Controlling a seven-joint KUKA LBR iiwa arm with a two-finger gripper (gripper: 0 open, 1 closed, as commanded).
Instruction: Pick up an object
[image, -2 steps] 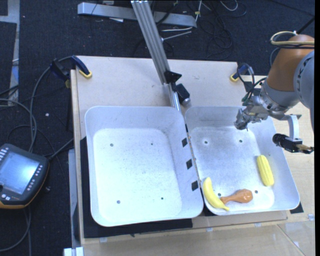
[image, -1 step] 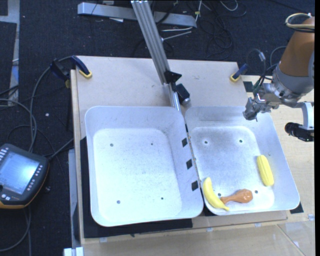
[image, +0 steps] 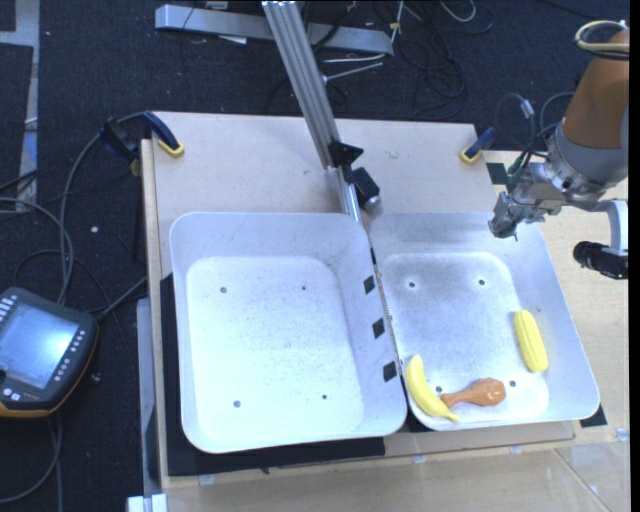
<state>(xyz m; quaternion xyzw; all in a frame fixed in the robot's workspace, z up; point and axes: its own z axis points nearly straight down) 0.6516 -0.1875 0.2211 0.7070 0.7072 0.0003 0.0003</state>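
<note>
My gripper (image: 508, 222) hangs above the far right corner of the right bin (image: 560, 300), over its sloped white rim. From this view I cannot tell how it stands, wide or narrow, because it looks small and dark there. Nothing is visible in it.

The objects lie at the near side of the right bin, well apart from my gripper. A curved yellow banana (image: 426, 389) rests near the left wall. Just beside it, touching its lower end, lies a brown chicken drumstick (image: 477, 394) with smooth, shiny skin. A short yellow corn cob (image: 530, 341) lies near the right wall. The left bin (image: 190, 250) has a speckled matte floor.
</note>
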